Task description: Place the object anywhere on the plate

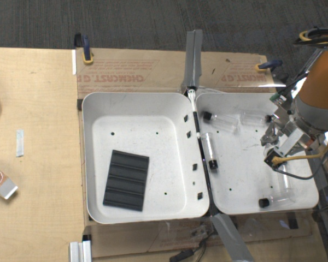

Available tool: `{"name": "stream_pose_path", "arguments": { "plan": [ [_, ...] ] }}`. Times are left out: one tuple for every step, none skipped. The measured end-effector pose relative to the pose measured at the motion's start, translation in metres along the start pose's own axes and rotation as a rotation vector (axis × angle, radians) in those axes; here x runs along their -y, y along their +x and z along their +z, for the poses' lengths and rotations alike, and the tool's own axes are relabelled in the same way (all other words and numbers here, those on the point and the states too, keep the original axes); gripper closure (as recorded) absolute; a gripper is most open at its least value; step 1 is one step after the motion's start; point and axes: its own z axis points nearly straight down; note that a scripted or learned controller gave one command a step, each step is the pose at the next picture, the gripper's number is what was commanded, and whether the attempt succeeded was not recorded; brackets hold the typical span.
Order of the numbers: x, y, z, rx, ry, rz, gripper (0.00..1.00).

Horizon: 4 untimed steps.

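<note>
A dark ridged rectangular plate (126, 180) lies flat in the left bin (98, 146), towards its front left. In the right bin (240, 162) lie three clear tubes with black caps. One tube (221, 121) rests near the back left. Another tube (210, 153) runs along the left wall. A third tube (276, 197) sits at the front right corner. My gripper (274, 147) hangs over the right side of the right bin, just above the floor and behind the third tube. Nothing shows held in it.
A metal divider (194, 64) runs between the bins. Clamps (86, 51) hold cardboard at the back. On the bench to the left lie a small grey strip (19, 143) and a wrapped item (1, 182). Yellow cable (295, 157) loops by the wrist.
</note>
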Motion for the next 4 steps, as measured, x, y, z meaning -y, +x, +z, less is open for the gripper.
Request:
{"name": "stream_pose_path", "arguments": {
  "plan": [
    [0.067,0.010,-0.046,-0.002,-0.002,0.320,1.00],
    [0.118,0.054,-0.067,-0.002,-0.002,0.308,1.00],
    [0.189,0.115,-0.048,-0.003,-0.003,0.323,1.00],
    [0.227,0.147,-0.027,0.001,-0.002,0.117,1.00]
  ]
}}
